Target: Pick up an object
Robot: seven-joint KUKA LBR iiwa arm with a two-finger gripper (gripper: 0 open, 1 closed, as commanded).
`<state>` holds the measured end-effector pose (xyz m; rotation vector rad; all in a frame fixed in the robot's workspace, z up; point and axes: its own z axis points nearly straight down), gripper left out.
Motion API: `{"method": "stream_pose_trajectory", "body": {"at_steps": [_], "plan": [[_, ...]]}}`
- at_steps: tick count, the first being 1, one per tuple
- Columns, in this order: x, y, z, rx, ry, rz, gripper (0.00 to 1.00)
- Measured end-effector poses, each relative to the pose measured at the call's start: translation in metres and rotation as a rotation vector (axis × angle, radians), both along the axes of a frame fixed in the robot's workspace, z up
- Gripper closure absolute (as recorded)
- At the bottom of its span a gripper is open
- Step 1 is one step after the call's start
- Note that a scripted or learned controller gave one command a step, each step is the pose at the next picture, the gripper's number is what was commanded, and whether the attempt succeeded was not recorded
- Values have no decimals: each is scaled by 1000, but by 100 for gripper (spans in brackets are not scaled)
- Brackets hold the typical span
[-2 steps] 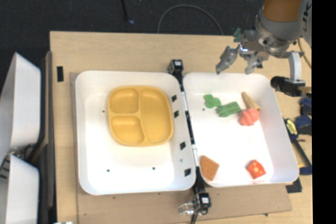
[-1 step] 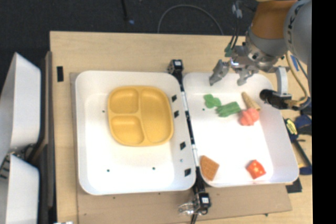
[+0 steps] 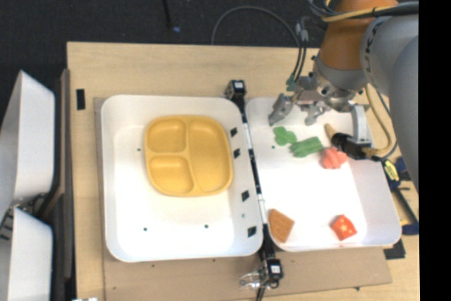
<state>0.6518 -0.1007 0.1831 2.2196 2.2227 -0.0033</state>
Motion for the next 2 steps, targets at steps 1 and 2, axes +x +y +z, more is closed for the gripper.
{"method": "stream_pose_trajectory", "body": {"at_steps": [1, 2], "plan": [[-3, -7, -62, 0, 3, -3, 0], [0, -8, -46, 0, -6, -4, 100]]}}
